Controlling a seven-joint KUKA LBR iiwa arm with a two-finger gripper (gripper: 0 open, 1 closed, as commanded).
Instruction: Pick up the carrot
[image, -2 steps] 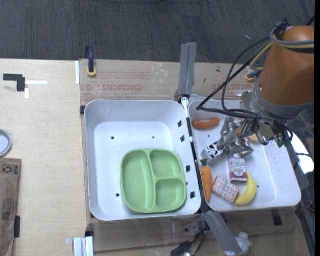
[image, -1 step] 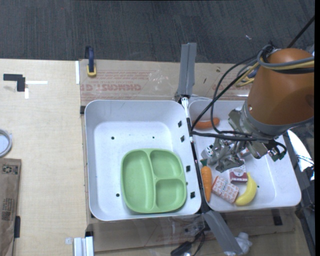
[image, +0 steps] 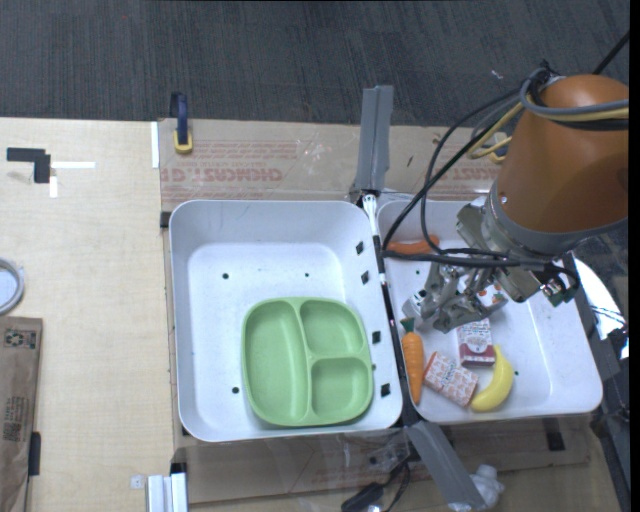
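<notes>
The carrot (image: 412, 362) lies lengthwise along the left wall of the right bin (image: 560, 400), with its green top pointing to the far side. My gripper (image: 443, 306) hangs low over the middle of that bin, just right of and beyond the carrot's top end, apart from it. The arm's orange band (image: 565, 150) and its cables hide the bin's far right part.
A yellow banana (image: 493, 381), a patterned snack packet (image: 450, 378) and a red and white packet (image: 476, 345) lie right of the carrot. An orange object (image: 411, 245) rests near the far wall. The left bin (image: 200, 300) holds a green divided plate (image: 308, 360).
</notes>
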